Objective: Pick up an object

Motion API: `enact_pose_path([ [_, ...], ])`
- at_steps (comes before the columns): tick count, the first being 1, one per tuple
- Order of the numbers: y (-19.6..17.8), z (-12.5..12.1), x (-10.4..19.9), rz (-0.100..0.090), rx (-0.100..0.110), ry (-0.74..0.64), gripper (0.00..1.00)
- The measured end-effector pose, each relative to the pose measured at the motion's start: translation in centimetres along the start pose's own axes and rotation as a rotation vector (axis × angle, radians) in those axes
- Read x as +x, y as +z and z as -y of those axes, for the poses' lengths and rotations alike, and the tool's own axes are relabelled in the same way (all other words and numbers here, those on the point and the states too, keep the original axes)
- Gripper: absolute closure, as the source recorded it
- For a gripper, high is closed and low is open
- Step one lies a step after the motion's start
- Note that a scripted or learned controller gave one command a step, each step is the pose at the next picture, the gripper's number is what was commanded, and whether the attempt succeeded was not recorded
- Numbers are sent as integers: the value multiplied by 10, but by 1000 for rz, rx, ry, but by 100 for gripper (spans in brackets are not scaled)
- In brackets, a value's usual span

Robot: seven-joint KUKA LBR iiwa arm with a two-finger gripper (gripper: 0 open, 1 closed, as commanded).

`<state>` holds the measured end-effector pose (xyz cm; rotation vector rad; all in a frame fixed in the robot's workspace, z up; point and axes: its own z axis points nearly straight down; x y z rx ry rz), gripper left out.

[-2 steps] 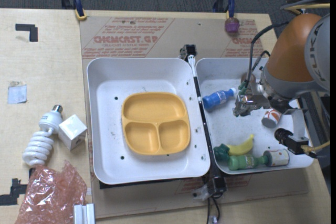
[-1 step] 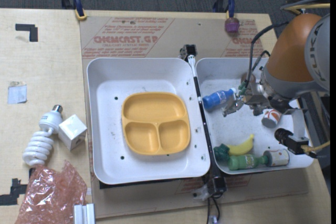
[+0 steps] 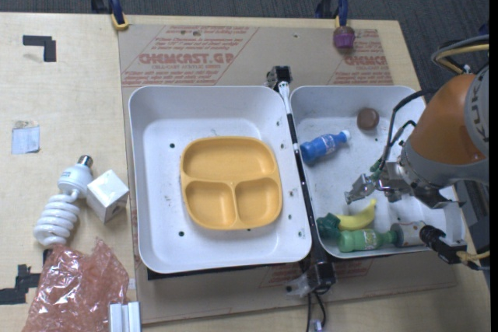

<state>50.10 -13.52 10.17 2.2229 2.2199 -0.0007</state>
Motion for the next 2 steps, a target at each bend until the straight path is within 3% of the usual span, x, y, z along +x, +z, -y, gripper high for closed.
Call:
enact_pose_path([
  [1, -10, -1, 0, 1, -2, 0, 100],
  [2, -107, 23, 70, 0, -1, -2, 100],
])
